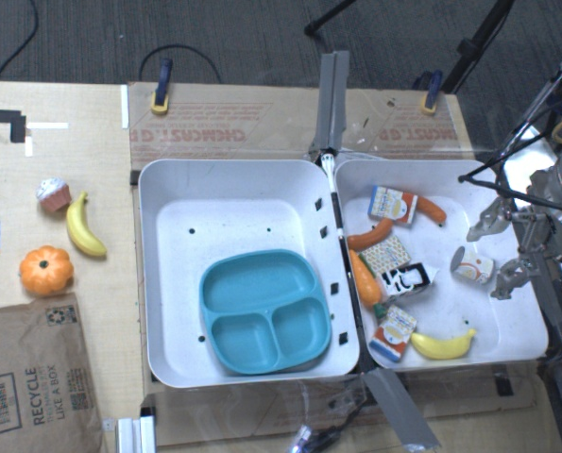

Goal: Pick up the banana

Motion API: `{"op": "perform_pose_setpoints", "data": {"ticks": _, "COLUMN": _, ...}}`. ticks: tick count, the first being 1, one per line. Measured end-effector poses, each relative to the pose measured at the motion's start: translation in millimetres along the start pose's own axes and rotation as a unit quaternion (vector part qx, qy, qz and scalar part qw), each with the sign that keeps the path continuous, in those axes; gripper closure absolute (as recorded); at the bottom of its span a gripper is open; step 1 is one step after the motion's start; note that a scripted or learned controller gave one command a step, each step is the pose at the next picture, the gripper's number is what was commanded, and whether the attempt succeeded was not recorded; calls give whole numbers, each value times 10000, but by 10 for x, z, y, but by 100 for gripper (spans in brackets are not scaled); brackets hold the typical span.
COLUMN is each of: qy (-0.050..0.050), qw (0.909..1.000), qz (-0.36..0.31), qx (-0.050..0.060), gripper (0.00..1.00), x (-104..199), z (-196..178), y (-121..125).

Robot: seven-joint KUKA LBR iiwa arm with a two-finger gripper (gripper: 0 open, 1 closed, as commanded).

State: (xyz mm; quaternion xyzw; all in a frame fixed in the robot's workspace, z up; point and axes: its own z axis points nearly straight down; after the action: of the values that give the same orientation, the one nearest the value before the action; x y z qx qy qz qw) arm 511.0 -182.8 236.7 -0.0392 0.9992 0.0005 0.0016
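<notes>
Near edge, right bin: banana lies flat on the floor, close to the front wall, stem end toward the right. Just left of it a small tilted packet, touching or nearly so. Left bin: a teal divided plate rests toward the front.

Mid right bin: an orange carrot-like piece along the left wall, a black-and-white box beside it, a small white cup further right.

Gripper at the right bin's right side, above the floor, well apart from the banana. Jaws spread, nothing between them (the white cup sits just left of the lower finger).

Far right bin: a blue-and-white carton, a sausage-shaped piece behind it.

On the bench to the left, outside the bins: a second banana, a small pumpkin, a cupcake.
</notes>
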Motion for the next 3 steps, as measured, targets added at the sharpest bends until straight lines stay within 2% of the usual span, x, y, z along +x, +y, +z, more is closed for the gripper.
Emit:
{"op": "perform_pose_setpoints", "data": {"ticks": 1, "qy": 4, "qw": 10000, "qz": -24, "qx": -3, "gripper": 0, "x": 285, "z": 204, "y": 15}}
{"op": "perform_pose_setpoints", "data": {"ticks": 2, "qy": 7, "qw": 9885, "qz": -1511, "qx": -5, "gripper": 0, "x": 221, "z": 583, "y": 344}}
{"op": "perform_pose_setpoints", "data": {"ticks": 3, "qy": 9, "qw": 9692, "qz": -2461, "qx": -9, "gripper": 0, "x": 210, "z": 933, "y": 5}}
